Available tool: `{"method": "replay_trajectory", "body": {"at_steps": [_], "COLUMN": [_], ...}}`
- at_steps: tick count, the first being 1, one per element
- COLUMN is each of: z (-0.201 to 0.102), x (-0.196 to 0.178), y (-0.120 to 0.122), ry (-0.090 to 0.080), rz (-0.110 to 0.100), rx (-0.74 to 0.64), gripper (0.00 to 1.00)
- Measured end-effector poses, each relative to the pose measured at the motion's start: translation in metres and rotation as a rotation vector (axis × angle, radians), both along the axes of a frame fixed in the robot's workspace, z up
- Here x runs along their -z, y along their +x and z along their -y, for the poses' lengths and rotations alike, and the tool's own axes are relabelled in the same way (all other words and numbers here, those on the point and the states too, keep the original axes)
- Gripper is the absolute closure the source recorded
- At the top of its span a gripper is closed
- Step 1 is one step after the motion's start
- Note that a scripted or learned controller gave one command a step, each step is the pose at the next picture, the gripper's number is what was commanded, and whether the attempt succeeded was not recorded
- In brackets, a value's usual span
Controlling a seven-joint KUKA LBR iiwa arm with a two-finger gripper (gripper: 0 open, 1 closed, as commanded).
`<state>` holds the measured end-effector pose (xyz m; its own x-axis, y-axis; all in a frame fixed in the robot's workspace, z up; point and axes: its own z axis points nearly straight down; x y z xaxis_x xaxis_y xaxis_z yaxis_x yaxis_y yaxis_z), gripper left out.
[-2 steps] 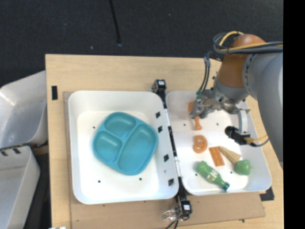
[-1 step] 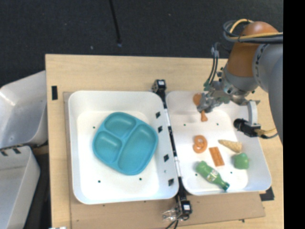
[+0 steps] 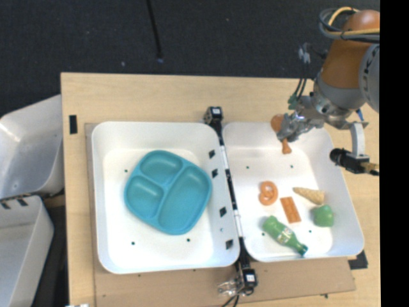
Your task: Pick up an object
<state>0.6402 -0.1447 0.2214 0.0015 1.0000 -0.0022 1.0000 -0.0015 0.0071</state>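
Two white bins sit side by side on the wooden bench (image 3: 77,171); the left bin (image 3: 108,248) holds a blue divided plate (image 3: 169,191), the right bin (image 3: 345,235) a scatter of toy food. The gripper (image 3: 287,135) hangs over the right bin's far edge, and a small orange piece (image 3: 285,146) shows at its fingertips, seemingly pinched, its long axis pointing down toward the bin floor. Whether that grasp is firm I cannot tell. Nearer the camera lie a green bottle (image 3: 284,235), an orange block (image 3: 290,210), an orange pretzel (image 3: 268,192), a cone (image 3: 309,195) and a green ball (image 3: 323,216), all well apart from the fingers.
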Motion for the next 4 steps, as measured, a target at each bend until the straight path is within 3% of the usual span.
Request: {"method": "replay_trajectory", "body": {"at_steps": [1, 4], "z": [0.001, -0.166], "x": [-0.034, -0.009], "y": [0.001, 0.023], "ry": [0.001, 0.003], "rz": [-0.002, -0.006], "rx": [-0.004, -0.009], "gripper": [1.0, 1.0]}}
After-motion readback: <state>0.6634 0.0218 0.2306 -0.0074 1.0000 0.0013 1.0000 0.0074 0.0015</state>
